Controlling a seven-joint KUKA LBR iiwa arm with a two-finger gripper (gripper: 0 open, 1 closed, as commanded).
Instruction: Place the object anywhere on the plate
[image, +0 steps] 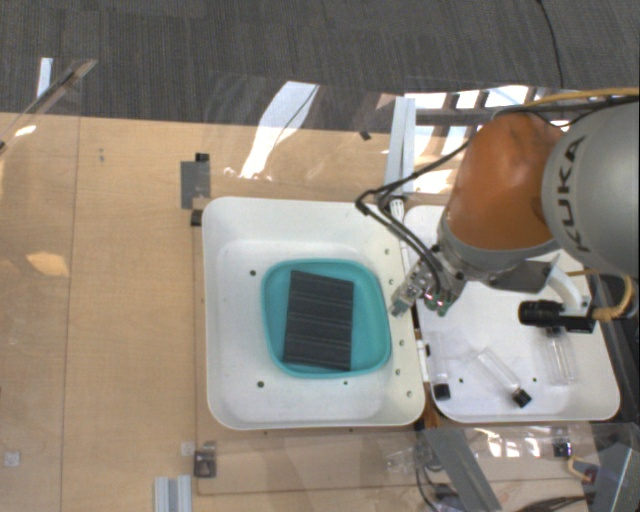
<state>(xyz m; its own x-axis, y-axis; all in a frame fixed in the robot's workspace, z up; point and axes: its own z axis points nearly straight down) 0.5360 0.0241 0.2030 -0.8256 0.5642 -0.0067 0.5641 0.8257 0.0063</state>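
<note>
1. A pale wooden table with dark carpet beyond it carries two shallow white bins side by side, the left bin and the right bin, which meet at a narrow seam
2. The claw hangs over that seam, just beside the wall of the left bin that faces the right one, below the arm's orange band. From this angle I cannot tell whether it is open or closed, and nothing shows held in it
3. The task's thing, a dark ribbed block, lies flat on the teal plate, near the claw on its left in the view. It sits wholly inside the plate's rim and is apart from the claw
4. On the claw's other side, the right bin holds a clear tube and a small black piece, both well apart from the plate
5. The placing looks done, so I judge the danger to be the claw's closeness to the plate
6. A low sweep toward the plate could clip its rim, tilt it and slide the block off
7. A fresh grab at the block would undo the placing, and a drop straight down from here would strike the bin wall
</note>
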